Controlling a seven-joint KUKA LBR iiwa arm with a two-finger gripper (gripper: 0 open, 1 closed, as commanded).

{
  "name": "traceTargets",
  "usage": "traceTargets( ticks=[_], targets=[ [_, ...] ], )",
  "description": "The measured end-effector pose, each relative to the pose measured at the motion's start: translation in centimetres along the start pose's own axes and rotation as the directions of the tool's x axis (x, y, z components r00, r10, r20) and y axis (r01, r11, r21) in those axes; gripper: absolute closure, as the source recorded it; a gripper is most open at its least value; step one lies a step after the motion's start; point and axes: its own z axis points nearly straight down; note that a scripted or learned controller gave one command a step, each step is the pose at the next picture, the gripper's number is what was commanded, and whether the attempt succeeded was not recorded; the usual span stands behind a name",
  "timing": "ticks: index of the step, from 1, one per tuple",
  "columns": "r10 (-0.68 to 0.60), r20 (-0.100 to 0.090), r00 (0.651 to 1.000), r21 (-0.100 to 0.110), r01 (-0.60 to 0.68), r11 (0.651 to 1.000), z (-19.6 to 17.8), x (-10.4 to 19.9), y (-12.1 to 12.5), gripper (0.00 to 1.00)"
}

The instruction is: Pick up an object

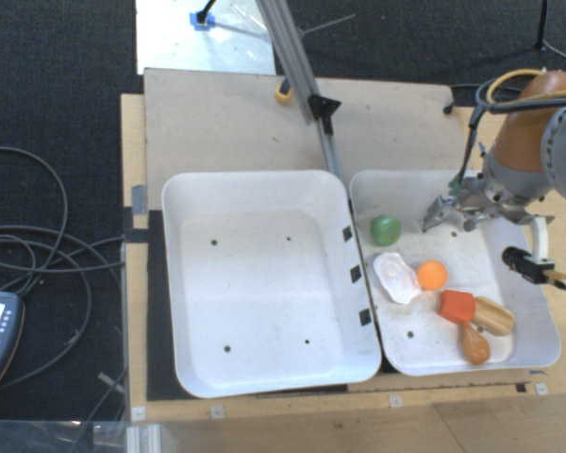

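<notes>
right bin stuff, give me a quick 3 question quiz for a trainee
1. True or false: the green ball lies in the right bin.
2. Which thing touches the white piece? A) red block B) orange ball C) green ball
3. Fill in: the claw hangs over the ____ bin.

Key: 1 true; 2 B; 3 right

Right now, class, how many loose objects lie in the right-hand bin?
6: green ball upper left; white piece and orange ball mid-bin; red block, tan block and brown piece lower right. Others may be hidden.
</notes>
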Motion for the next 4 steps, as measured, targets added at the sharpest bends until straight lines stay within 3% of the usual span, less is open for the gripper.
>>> traceTargets(
  ticks=[1, 4],
  targets=[
    [-0.002, 0.002, 1.000, -0.008, 0.002, 1.000, -1.5, 0.0, 0.2, 1.00],
    [-0.001, 0.003, 1.000, -0.011, 0.001, 1.000, -18.2, -0.6, 2.0, 1.00]
  ],
)
